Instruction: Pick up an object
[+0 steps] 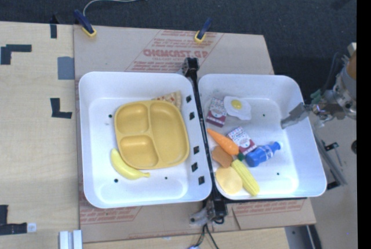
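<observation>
2 bins sit side by side on a board (168, 47). In the left bin (93, 126) a tray (152, 133) lies mid-bin, with a banana (124, 166) touching its near-left edge. In the right bin (290, 97), an egg (237, 106) lies at the back, beside a packet (216, 113). Nearer lie a carrot (223, 141), a bottle (262, 154) to its right, and corn (245, 177) at the front.

Arm (342, 97) is cut off by the frame edge at 3 o'clock; finger state cannot be resolved. Flat item (171, 97) at the tray's (152, 133) 12 o'clock is largely hidden beneath it. Packet (216, 112) print is too small to be read.
</observation>
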### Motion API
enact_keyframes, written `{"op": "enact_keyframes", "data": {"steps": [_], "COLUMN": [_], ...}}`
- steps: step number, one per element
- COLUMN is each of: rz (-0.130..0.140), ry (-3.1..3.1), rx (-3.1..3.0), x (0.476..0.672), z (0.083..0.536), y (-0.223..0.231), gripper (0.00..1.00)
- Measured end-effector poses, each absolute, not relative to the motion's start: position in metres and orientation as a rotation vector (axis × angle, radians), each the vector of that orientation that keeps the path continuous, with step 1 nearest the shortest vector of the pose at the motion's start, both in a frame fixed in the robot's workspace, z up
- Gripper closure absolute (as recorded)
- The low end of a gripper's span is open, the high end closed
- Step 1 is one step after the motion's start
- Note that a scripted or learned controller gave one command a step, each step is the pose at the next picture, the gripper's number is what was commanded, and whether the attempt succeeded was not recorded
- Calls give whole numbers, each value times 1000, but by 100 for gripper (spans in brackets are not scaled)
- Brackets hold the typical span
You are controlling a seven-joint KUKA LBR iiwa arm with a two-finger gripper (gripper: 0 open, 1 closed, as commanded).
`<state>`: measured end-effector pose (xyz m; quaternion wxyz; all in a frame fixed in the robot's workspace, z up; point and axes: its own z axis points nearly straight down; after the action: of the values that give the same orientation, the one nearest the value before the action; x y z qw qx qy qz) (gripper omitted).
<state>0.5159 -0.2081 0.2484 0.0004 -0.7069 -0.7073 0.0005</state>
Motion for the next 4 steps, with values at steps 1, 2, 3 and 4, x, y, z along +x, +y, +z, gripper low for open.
{"op": "enact_keyframes", "data": {"steps": [1, 2, 3, 4], "rz": [-2, -12, -7, -3], "ry": [-2224, -2230, -2228, -2227], "rx": [-2221, -2227, -2226, -2226], "x": [517, 582, 626, 660], "z": [97, 90, 90, 89], "y": [-193, -140, -123, -97], "gripper": [0, 0, 0, 0]}}
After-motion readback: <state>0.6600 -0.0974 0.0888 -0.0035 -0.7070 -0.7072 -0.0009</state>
